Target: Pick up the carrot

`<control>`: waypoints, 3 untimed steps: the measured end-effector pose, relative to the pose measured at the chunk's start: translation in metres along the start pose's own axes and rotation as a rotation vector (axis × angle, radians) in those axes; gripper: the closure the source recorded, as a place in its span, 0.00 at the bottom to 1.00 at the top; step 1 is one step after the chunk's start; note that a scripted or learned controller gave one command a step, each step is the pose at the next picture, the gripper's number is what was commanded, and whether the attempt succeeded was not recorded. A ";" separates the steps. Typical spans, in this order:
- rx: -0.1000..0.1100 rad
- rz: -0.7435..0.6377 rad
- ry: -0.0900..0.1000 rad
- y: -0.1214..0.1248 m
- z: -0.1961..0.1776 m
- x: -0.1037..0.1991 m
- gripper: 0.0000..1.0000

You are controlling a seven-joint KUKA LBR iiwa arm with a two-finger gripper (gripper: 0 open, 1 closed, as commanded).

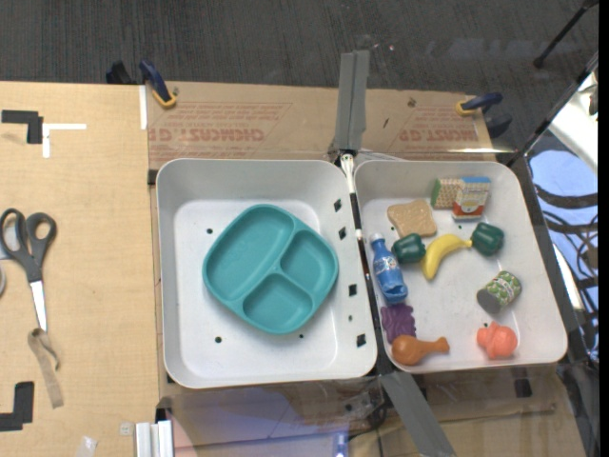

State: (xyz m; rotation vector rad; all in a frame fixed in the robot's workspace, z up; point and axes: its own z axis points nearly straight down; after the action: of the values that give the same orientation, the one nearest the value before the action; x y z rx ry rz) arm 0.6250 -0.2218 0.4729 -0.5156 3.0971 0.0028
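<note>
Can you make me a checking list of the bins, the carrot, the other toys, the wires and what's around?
surface: left bin and right bin, white, side by side.
job's things: orange toy in the right bin's near right corner, maybe the carrot; cannot tell.
clutter: teal plate in the left bin; banana, blue bottle, bread, drumstick in the right bin.
cables: dark wires beside the right bin.
surroundings: scissors on the wooden bench, left.

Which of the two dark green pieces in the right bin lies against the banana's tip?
The dark green piece on the right, below the carton, meets the banana tip. The other green piece sits left of the banana, beside the blue bottle.
</note>
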 end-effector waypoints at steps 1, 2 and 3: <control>-0.003 -0.311 0.002 0.015 -0.016 0.044 1.00; -0.007 -0.783 0.001 0.009 0.033 0.024 1.00; -0.004 -1.139 -0.002 0.007 -0.014 0.021 1.00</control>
State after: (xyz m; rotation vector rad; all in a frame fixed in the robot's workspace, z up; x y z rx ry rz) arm 0.6025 -0.2218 0.4868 -2.1033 2.3287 0.0075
